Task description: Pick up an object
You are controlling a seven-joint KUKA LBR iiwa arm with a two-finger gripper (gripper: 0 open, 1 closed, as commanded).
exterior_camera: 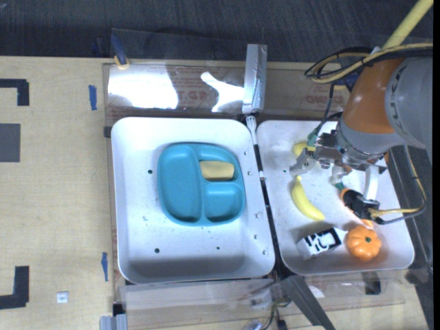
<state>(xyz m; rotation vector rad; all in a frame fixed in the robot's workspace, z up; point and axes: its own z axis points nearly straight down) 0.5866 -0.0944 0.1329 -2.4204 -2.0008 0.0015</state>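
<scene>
From the overhead camera, the arm comes in from the right and hangs over the right bin (402, 253), its orange band sitting above that bin's far right corner. The gripper (322, 165) is over the far half of the bin, a little toward the dividing wall, and from this angle it's impossible to tell whether it is open or closed; nothing can be seen held in it. Just below it in the view lies the banana (306, 201), flat on the bin floor in the left half, curving from the middle of the bin toward the near edge, close to the gripper, though whether they touch can't be made out. A second small yellow piece (300, 148) peeks out beside the gripper toward the far left corner, partly hidden, so what it is stays unclear. Down by the near edge, roughly at its middle, sits a black-and-white box (320, 241), tilted a bit, and just beside it in the near right corner there's a small orange pumpkin (363, 243) with a green stem. Over in the left bin (137, 253), a blue divided plate (180, 184) rests around the centre, and a yellow block (217, 170) lies in its far right compartment, well apart from the gripper.
</scene>
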